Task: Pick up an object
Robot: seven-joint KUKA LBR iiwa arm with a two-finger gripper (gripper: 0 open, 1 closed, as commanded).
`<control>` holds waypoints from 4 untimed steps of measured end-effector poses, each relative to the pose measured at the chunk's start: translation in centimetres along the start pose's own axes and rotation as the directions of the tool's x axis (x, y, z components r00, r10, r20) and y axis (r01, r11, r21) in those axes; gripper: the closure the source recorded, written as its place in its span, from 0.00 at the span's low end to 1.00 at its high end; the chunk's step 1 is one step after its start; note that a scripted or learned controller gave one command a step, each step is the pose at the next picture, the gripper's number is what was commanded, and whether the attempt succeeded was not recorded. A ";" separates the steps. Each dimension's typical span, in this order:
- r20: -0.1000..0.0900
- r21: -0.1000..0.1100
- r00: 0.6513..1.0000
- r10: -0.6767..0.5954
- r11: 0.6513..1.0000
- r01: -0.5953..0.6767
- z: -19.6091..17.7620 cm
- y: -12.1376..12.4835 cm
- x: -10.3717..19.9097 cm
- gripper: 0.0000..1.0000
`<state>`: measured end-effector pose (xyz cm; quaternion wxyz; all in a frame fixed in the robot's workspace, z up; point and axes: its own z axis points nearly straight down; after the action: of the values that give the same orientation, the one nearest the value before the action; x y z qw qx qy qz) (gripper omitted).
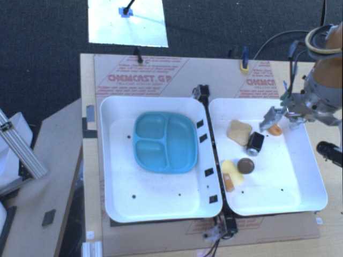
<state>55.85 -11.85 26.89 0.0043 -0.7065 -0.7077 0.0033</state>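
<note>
Hovering over the right shallow white bin [313, 197], the grey two-finger gripper [270, 121] sits just beside a small orange piece [275, 130]; whether it is open or closed cannot be told. Risk: a descent could nudge the orange piece or the nearby black-and-white block [255, 143] aside, closing on nothing. Obscured: the orange piece partly behind the gripper; the 1 tan slab [239, 131] and brown round item [246, 165] are too small to identify.

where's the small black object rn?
In the camera view, the small black object lies in the right bin, just right of the tan piece and above the brown round piece, lower left of the gripper.
</note>
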 end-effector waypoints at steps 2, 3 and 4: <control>0.001 -0.010 1.000 -0.003 1.000 0.003 4.4 0.7 1.0 0.00; 0.001 -0.010 1.000 0.000 1.000 0.000 8.4 0.8 1.1 0.00; 0.001 -0.010 1.000 -0.002 1.000 0.002 13.2 1.4 1.9 0.00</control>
<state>57.09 -9.90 13.65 0.0005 -0.7057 -0.7085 0.0001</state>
